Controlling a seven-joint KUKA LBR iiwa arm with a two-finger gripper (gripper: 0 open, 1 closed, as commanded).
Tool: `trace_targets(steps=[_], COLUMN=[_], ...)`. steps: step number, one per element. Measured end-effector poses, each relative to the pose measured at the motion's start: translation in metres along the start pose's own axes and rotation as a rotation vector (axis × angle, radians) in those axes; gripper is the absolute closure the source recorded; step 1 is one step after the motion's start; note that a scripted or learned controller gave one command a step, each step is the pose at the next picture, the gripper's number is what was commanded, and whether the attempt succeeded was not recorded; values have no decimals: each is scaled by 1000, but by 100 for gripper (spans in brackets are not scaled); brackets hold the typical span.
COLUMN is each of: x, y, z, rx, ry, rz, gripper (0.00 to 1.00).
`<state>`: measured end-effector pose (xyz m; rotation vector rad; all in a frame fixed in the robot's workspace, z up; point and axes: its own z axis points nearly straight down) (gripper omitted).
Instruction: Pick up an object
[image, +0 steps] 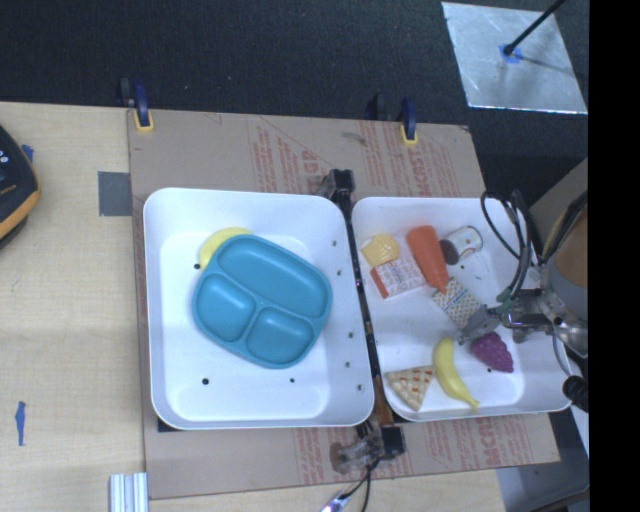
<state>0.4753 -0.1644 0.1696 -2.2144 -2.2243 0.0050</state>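
A blue tray (262, 301) filled most of the left bin (170, 395), leaving its front strip open; toys crowded the right bin (385, 215).

A light wooden bench top (60, 330) is stretching across the lower view, and a brown cardboard sheet (300, 150) with red printing is lying flat on it. Two blue clamps (140, 105) (407, 118) are gripping the sheet's far edge. Beyond the bench, dark carpeted floor (250, 45) is filling the top, with a pale square patch (515, 55) sitting at the upper right. A strip of grey tape (114, 193) is sticking to the bench at left.
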Motion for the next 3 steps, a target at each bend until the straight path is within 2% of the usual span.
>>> trace_targets(steps=[1,2,3], x=[56,55,113], y=[2,2,8], z=[79,69,-22], rx=[1,2,-1], ry=[1,0,1], rz=[-2,-4,0], gripper=[0,100,100])
